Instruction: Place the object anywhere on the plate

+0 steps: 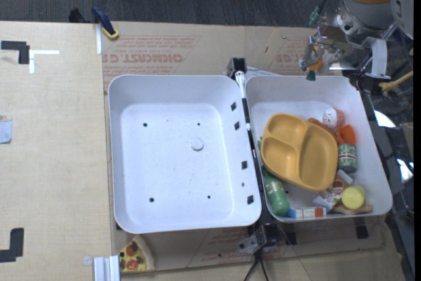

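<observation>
The tool (314,64) hangs at the upper right of the frame, above the right bin's (375,141) far edge; how wide it stands I cannot tell. The yellow plate (299,149) lies tilted in that bin, lower in the frame, well apart from the tool.

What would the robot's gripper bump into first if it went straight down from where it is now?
Probably the back rim of the right bin. The gripper hangs above that edge, clear of the yellow plate, though one slanted view leaves depth uncertain.

Pizza-slice toy (133,257) on cardboard below left bin (125,201)

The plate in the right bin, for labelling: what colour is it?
Yellow-orange plate, clearest in the camera view.
</observation>
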{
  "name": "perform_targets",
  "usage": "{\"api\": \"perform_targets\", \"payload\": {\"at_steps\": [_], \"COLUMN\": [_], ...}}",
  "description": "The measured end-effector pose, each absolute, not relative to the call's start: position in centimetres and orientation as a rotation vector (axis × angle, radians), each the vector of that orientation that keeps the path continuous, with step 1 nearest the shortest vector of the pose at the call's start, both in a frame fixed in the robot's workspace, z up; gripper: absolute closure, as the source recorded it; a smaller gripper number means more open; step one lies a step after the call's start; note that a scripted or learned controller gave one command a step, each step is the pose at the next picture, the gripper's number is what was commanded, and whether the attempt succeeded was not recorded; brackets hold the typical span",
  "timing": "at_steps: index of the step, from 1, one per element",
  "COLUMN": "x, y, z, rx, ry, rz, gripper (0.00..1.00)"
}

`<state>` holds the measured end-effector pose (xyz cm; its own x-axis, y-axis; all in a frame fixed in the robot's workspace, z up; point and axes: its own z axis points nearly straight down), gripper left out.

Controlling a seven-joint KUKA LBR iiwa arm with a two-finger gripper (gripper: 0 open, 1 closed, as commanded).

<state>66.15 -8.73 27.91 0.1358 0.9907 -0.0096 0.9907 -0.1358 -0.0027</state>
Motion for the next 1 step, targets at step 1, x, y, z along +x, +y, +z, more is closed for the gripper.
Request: {"api": "perform_targets", "payload": {"at_steps": [1], "x": [66.2], "y": [-8.74], "z": [28.72], "rx": [2.361], "ry": [2.065], "rz": [-0.016], "gripper": [1.0]}}
